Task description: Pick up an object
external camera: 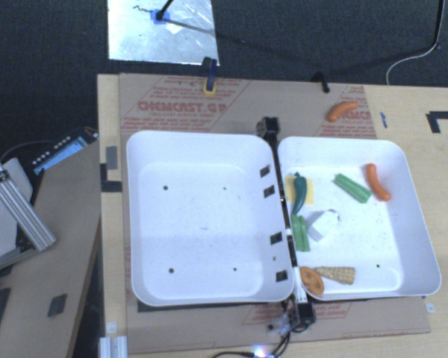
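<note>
Across the frame's middle, two white bins sit side by side: left bin, right bin. Right bin holds small toy foods: green block, orange sausage, dark green pepper, white piece, cracker, orange slice. Another sausage lies on the board, upper right. Gripper state: cannot tell.
</note>
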Controlling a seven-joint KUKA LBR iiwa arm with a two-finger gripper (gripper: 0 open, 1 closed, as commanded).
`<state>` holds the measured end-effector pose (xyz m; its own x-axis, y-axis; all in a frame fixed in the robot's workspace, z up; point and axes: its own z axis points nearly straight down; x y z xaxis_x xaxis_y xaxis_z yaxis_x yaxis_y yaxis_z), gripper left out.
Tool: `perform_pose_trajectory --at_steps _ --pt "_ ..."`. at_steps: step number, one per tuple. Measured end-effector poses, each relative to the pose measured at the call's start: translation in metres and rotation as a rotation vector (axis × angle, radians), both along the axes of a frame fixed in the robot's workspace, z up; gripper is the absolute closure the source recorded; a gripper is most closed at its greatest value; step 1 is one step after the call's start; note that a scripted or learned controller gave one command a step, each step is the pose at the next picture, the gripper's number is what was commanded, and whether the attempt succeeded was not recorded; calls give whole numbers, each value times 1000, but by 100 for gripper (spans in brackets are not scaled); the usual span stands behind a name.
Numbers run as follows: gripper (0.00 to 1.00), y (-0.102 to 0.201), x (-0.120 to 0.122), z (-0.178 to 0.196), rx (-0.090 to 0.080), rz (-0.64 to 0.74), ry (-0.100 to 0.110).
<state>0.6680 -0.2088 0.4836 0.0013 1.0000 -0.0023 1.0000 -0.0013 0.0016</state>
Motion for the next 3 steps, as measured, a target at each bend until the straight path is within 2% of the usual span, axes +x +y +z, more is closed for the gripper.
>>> perform_pose_trajectory --at_steps 1,2,3 --pt "100 11 1 20 0 5 -4" --pt "100 11 1 16 0 4 -2" --pt "100 23 0 40 0 5 -3"
